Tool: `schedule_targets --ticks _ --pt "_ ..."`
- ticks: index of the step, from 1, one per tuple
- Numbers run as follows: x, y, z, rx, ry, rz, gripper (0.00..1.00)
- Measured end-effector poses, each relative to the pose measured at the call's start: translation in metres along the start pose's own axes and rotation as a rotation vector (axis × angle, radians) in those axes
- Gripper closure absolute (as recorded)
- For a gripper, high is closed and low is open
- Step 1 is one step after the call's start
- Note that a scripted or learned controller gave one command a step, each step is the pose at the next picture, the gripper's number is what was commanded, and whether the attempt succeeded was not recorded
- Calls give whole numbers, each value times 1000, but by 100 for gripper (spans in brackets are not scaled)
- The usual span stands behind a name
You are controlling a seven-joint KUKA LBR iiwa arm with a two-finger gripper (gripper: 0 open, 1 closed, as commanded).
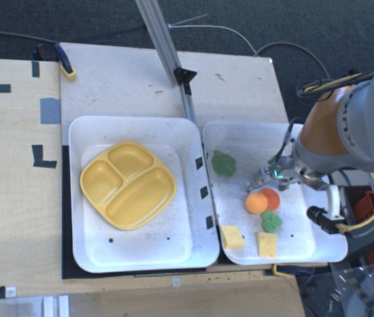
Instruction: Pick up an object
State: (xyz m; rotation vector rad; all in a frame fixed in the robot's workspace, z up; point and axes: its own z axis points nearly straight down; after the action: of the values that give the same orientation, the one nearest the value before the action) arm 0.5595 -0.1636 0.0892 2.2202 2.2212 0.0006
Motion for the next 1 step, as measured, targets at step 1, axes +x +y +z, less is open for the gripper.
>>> schedule_targets --ticks 1 --pt "0 0 0 0 0 0 0"
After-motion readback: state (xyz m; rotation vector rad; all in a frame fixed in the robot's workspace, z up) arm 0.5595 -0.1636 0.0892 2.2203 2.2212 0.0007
